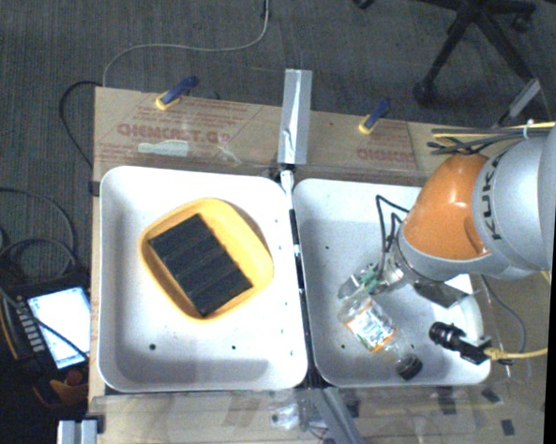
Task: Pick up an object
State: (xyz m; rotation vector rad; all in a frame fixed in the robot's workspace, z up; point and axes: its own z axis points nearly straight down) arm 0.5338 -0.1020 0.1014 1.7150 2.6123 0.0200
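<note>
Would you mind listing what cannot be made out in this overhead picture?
- Hand: the arm's orange band covers most of it; finger state unreadable.
- Clear packet in the right bin: too blurred to identify.
- Small dark object: too small to name.
- Arm's upper part: cut off by the right edge.

A yellow sponge (207,256) with a dark scouring face is lying flat and skewed in the left bin (111,347) — while a crumpled clear wrapper (368,320) is sitting in the right bin (330,220), near its middle.
</note>
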